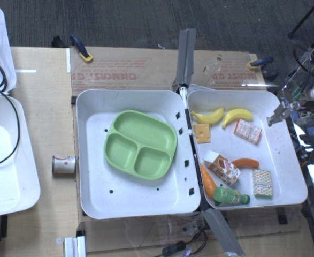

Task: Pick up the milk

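Two shallow white bins. The left bin (87,143) holds one green three-compartment plastic plate (140,143). The right bin (285,143) holds two yellow bananas (207,115), one cheese slice (201,133), two wrapped packets (247,131), one sausage (245,164), one carrot (208,180), one green bottle (229,196), and the brown-and-white milk carton (222,168) near its front-left corner; carton print illegible. Gripper (277,116) at the right edge; jaw state indeterminable.

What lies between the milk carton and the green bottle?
In the camera view, the carrot lies between the milk carton and the green bottle.

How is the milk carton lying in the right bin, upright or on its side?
On its side. The milk carton shows a long printed face upward, lying flat on the right bin floor beside the carrot.
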You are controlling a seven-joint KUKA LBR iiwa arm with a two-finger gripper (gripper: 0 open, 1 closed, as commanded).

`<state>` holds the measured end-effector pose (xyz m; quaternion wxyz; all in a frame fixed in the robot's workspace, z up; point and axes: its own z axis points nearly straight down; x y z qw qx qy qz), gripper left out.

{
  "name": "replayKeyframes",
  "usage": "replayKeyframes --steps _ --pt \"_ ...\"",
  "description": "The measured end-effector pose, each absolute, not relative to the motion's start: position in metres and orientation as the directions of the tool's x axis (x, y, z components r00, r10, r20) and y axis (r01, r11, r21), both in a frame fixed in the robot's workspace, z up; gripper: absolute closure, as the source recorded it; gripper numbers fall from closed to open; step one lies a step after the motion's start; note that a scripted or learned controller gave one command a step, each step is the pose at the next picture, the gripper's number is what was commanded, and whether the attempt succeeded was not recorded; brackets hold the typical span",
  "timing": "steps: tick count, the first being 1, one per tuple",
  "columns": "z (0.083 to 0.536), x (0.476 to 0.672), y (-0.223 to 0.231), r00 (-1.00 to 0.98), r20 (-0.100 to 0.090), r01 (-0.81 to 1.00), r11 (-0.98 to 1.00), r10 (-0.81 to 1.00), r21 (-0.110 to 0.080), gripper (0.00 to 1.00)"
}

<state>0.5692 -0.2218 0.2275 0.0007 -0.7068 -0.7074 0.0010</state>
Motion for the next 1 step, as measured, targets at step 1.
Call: replayKeyframes --steps 1 --pt "0.0968 0.5753 -0.1504 0.191 -0.001 0.982 -0.191 0.982 -0.004 0.00"
